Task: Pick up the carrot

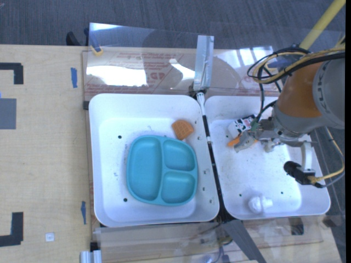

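Note:
A small orange carrot [234, 142] lies in the upper left part of the right bin [263, 174], close to the divider between the bins. My gripper [245, 139] is down in that bin, right against the carrot's right end, and partly covers it. The grey arm with its orange band reaches in from the right. I cannot make out whether the carrot sits inside the gripper or only beside it.
A small black-and-white object [240, 125] sits just above the carrot, near the gripper. A white object [258, 204] rests at the right bin's front. The left bin [107, 147] holds a blue divided plate [162, 170] and a tan round item [182, 129].

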You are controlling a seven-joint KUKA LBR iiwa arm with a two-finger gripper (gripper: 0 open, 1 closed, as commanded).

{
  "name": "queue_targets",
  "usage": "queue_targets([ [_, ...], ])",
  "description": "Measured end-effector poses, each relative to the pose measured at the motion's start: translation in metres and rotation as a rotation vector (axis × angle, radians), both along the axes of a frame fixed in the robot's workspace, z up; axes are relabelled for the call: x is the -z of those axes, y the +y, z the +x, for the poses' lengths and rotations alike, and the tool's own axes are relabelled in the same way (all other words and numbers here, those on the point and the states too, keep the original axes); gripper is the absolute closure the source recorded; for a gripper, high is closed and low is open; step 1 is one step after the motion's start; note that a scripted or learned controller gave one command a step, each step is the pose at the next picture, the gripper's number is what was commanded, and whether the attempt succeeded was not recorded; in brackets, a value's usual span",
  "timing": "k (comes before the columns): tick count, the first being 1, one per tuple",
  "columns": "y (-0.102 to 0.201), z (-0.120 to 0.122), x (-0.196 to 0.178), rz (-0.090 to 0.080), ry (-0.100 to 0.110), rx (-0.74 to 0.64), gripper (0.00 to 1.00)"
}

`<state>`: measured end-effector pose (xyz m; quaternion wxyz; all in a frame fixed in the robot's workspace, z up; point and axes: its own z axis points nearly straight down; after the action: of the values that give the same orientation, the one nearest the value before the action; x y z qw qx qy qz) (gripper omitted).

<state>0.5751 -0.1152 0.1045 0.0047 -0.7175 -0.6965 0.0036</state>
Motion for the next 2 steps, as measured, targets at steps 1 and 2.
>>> queue_targets([
  [1,-0.031,-0.013,0.018,-0.001,-0.013,0.082,0.00],
  [2,0.000,0.038,0.018,-0.005,0.000,0.175,0.00],
])
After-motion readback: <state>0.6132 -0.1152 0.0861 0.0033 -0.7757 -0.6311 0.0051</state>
